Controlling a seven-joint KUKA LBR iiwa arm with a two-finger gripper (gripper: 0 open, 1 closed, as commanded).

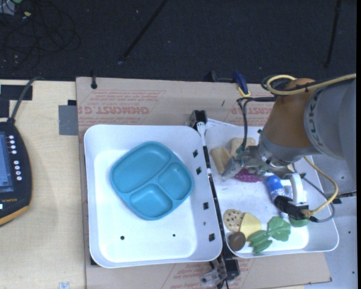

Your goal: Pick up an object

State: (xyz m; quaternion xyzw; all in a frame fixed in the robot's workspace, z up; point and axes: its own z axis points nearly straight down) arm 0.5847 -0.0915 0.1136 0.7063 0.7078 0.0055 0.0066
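Observation:
My gripper reaches into the right bin from the right, low over its upper left part. It hangs above a tan bread-like piece and next to a purple item. A second tan piece lies just behind it. The wrist hides the fingers' gap. Toward the bin's front lie a cookie, a yellow wedge, a brown round item and green toys. A blue cylinder sits near the arm's cabling.
The left bin holds a blue three-compartment plate. A black divider clip sits between the bins. A teach pendant rests at the bench's far left. Cables loop around the arm on the right.

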